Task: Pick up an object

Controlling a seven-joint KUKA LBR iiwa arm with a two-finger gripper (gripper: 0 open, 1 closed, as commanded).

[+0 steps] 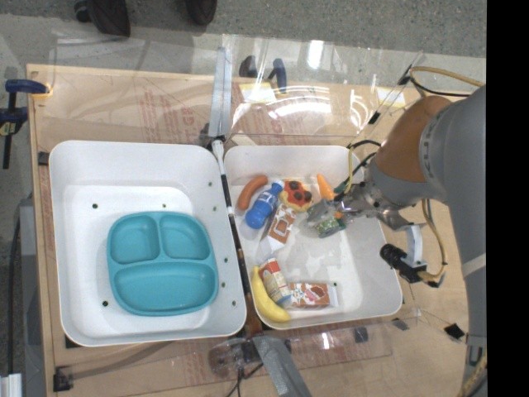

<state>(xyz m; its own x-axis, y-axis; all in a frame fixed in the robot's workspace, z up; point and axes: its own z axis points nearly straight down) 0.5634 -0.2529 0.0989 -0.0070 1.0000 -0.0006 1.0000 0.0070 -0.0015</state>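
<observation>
Gripper: low in right bin, over a small green item; finger state cannot be told | Objects in right bin: sausage, blue bottle, banana | Left bin: 1 teal tray.

Teal tray; yellow banana; blue bottle (white cap); white bins.

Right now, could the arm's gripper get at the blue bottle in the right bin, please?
Probably yes: the blue bottle lies uncovered, nothing stacked on it, with the gripper low in the same bin, though a sausage crowds its left.
</observation>
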